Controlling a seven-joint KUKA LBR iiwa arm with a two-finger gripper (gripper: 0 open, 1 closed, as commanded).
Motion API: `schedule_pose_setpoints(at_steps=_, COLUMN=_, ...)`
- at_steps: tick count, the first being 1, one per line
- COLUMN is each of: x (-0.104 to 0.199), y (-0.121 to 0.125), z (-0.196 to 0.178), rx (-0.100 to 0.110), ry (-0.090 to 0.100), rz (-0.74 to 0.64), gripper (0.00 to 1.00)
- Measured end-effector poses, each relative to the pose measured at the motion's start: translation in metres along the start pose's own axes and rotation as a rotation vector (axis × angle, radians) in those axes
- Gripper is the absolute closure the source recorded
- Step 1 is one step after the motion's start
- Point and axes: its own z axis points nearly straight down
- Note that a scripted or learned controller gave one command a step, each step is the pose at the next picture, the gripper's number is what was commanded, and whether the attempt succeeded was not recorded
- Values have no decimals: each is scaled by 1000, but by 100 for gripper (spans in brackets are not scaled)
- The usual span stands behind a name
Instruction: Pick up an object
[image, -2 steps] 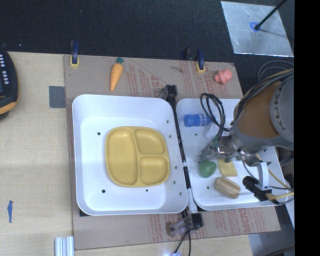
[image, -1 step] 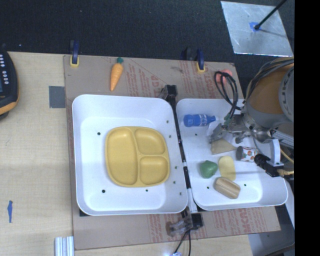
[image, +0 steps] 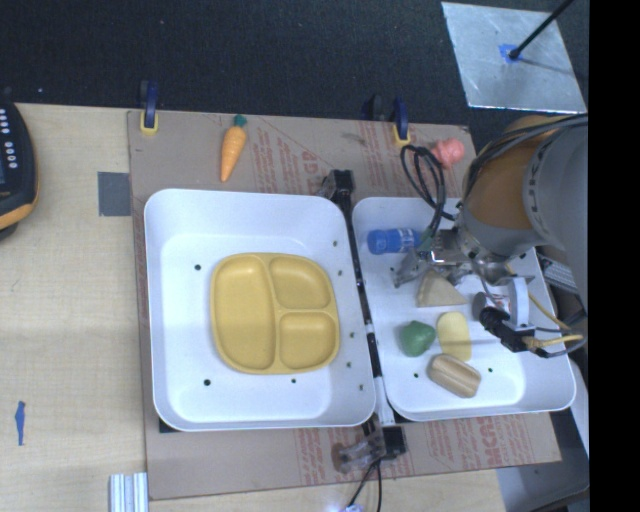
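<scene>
The bench (image: 70, 330) carried a brown board with two white bins side by side, and the grey arm (image: 535, 195) with its orange band came in from the right edge of the frame, over the upper part of the right bin (image: 545, 395). The left bin (image: 175, 390), in the middle of the frame, held a yellow divided tray (image: 275, 310) lying flat. The right bin held the loose things: a blue bottle (image: 390, 241) on its side near the upper left corner of that bin, a pale wedge-shaped piece (image: 438, 291) just under the arm's head, a yellow object (image: 454, 333) and a green object (image: 418, 337) just beside each other below it, and a tan piece like a small bread roll (image: 455, 375) near the bottom. The tool (image: 432, 262) stood low between the blue bottle and the pale wedge; if it was open or closed I could not tell, and nothing was seen held in it. Outside the bins, a toy carrot (image: 232, 150) lay on the board at the upper left and a pink object (image: 450, 151) at the upper right. I judged that the step was the approach to a grasp, with nothing lifted yet. The next move would call for settling on one thing, probably the wedge or the bottle, descending around it, closing, and lifting straight up.
</scene>
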Motion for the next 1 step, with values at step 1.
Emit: schedule_pose_setpoints(at_steps=1, x=-46, y=36, z=-2, rx=-5, ry=-3, rz=7, gripper=0)
